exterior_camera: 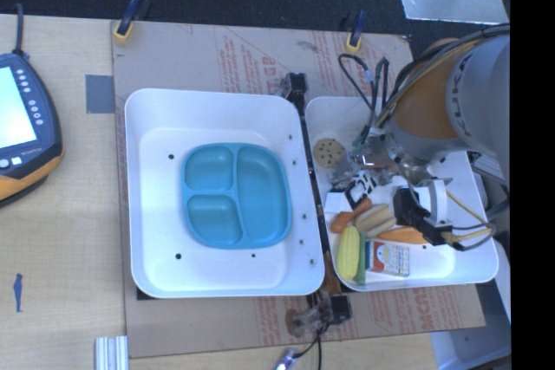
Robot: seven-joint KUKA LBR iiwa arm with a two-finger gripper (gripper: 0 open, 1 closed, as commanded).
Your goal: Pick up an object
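My gripper point(375, 169) hangs low over the right bin point(473, 273), at its middle, below the grey arm with the orange band point(425, 104). Just under it and to its left lies a small black-and-white item point(363, 183). Close by are a beige bread-like piece point(375, 217), a small orange piece point(341, 222) and a long orange carrot-like piece point(404, 234). A yellow-green corn cob point(349, 254) and a small printed box point(388, 260) lie at the bin's front. A round tan disc point(328, 152) sits at the bin's back left. I see nothing held by the gripper.
The left bin point(143, 186) holds a blue divided plate point(236, 193). A black divider strip point(310, 186) runs between the bins. Cables point(360, 78) loop behind the arm. A handheld pendant point(22, 126) lies at the bench's far left.
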